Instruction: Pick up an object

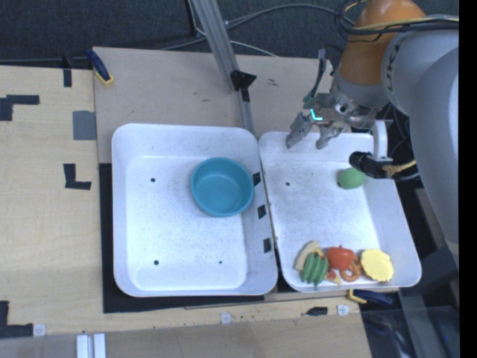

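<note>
Objects for picking are lying in the right-hand white bin (387,222), the one the pincer (311,139) is hovering over. The pincer, hanging from the grey arm (417,58) with its orange band (376,28), is sitting above that bin's far rim, and its two fingers are standing apart with nothing between them, so it is released and carrying nothing. A small green ball (350,178) is resting just beyond the pincer toward the camera and slightly toward the arm's side, near but not touching it; judging by closeness, it is probably the easiest thing to reach. Well apart from the pincer, at the bin's near edge, a cluster of toy food is lying bunched together: a green pod-like piece (314,267), a red piece (340,258) and a yellow piece (376,265), touching or nearly touching one another, which would likely make a clean grasp harder there. Across the shared rim from the pincer, in the other white bin (134,222), a blue bowl (221,186) is sitting upright and alone. A slanted grey metal bar (220,43) is crossing the bench just beside the pincer, on the side away from the arm.
</note>
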You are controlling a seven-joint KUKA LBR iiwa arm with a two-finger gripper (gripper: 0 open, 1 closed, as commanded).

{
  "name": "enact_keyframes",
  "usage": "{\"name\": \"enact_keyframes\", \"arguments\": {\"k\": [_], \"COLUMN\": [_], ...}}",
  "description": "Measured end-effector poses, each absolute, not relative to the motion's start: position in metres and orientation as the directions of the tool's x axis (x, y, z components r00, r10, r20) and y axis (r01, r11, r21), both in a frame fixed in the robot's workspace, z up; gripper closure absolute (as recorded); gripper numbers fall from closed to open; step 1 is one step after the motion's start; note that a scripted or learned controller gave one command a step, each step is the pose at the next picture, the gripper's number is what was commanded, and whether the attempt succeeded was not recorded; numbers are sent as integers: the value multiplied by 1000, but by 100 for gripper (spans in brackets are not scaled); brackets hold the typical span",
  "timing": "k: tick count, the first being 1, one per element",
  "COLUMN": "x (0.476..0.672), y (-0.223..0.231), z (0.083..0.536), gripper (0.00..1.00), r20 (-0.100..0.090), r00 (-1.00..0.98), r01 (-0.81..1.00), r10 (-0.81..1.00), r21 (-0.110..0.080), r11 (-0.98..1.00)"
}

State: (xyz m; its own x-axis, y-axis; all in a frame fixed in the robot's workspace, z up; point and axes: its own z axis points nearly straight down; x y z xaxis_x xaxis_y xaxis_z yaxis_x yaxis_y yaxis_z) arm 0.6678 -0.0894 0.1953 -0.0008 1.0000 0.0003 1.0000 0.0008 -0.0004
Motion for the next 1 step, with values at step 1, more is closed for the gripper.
{"name": "enact_keyframes", "arguments": {"k": [1], "x": [668], "y": [-89], "z": [195], "gripper": [0], "r20": [0], "r00": [-1], "r01": [1000], "r10": [1000], "r21": [0], "r11": [1]}}
